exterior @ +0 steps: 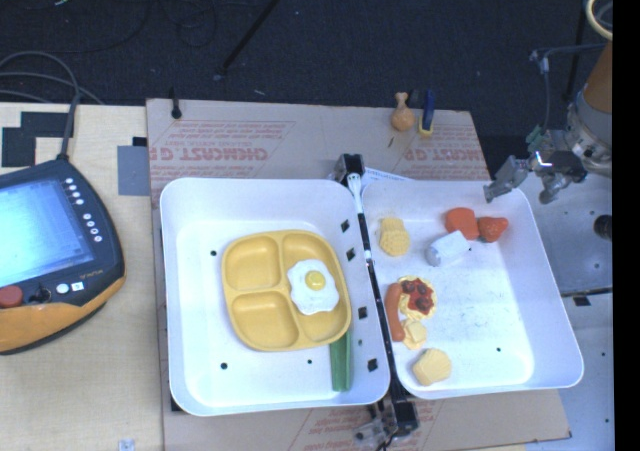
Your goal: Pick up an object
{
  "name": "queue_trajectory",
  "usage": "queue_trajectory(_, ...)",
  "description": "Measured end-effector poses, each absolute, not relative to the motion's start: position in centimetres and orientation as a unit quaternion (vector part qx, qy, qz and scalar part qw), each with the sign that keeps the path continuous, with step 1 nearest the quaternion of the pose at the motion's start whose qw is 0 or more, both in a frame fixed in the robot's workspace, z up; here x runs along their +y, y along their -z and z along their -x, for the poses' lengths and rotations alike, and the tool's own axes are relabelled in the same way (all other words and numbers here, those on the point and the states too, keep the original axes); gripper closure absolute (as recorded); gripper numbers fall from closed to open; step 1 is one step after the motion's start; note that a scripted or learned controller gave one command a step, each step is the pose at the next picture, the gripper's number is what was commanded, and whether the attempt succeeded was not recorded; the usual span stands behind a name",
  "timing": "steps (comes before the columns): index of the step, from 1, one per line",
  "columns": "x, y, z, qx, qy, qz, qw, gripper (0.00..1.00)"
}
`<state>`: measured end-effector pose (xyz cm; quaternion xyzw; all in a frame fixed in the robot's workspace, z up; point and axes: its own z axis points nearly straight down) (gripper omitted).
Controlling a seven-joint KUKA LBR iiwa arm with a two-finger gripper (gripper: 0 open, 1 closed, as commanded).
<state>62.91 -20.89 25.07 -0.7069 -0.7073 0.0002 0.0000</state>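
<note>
orange toy (477, 225) lying in right bin (545, 339), gripper (530, 179) just above-right at bin's rim, jaws spread, holding nothing

Right bin (520, 339) right half open floor (food (412, 301) crowds left side, by divider).

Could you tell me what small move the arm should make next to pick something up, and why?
Probably bring the end effector left and down over the red piece in the right bin. It sits at that bin's upper right corner with nothing between its fingers, and the red piece is the closest item.
</note>
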Motion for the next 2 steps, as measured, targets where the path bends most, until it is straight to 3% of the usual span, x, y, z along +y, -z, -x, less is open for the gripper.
queue_trajectory(1, -20.9, -26.1, -62.9, -0.708, -0.0003, 0.706, 0.000, 1.00)
queue_trajectory(2, -3.0, -25.1, -62.4, -0.712, 0.0002, 0.703, 0.003, 1.00)
